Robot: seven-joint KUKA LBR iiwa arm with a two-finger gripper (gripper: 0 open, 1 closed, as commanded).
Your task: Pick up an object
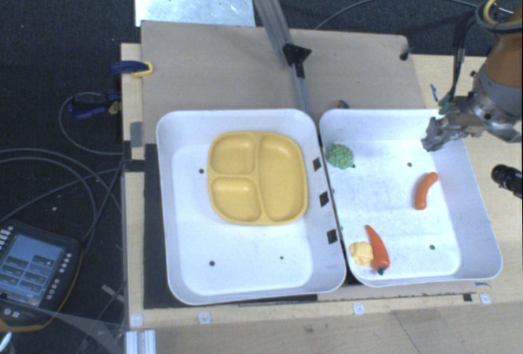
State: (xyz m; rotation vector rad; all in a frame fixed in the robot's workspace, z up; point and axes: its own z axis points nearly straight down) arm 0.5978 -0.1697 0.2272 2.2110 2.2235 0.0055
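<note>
Camera view: looks down at a slant on two white bins side by side on the bench.
Left bin (184, 262): carries a yellow divided plate (257, 178), set toward its far edge.
Right bin (474, 205): carries four small things, all lying loose on its floor.
Green toy (339, 155): near the far-left corner of the right bin, just beside the wall shared with the left bin.
Orange sausage (424, 190): toward the right edge, about midway along it; its long axis runs from the far right to the near left, a little tilted off the bin's right wall.
Red pepper (376, 248): near the near edge, touching a small yellow piece (359, 252) on its left.
Gripper (440, 134): hangs over the far-right corner of the right bin, with nothing seen between its fingers.
Fingers: the view is too dark and small at the tips to say whether they stand open or closed.
Key relation: the orange sausage is the closest thing, lying toward the near edge from the gripper and slightly toward the bin's middle; the other things lie well apart from it.
Likely need: a short move toward the near edge, then a descent with the jaws across the sausage's long axis.
</note>
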